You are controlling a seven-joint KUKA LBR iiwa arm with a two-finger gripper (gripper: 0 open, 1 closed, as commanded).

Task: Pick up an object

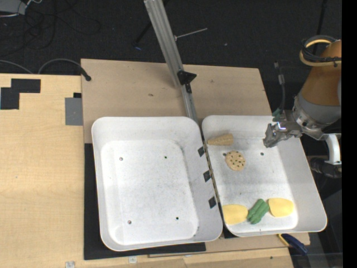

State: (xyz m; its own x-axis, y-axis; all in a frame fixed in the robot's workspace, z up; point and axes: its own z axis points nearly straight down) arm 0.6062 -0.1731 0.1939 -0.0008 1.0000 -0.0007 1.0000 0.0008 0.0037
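Jaws: too small and dark to tell their state.
Gripper (271, 137): poised over the right bin (304, 166), upper right edge, nothing visibly held.
Cookie (235, 161): nearest likely target, lying apart.
Green vegetable (257, 211): wedged between yellow pieces.

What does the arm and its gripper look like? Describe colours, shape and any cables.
The arm is a rounded, bulky body, orange on its upper part with a grey section below, and a yellowish cable loops over its top. The gripper is a small grey metallic piece with dark parts, above the right bin.
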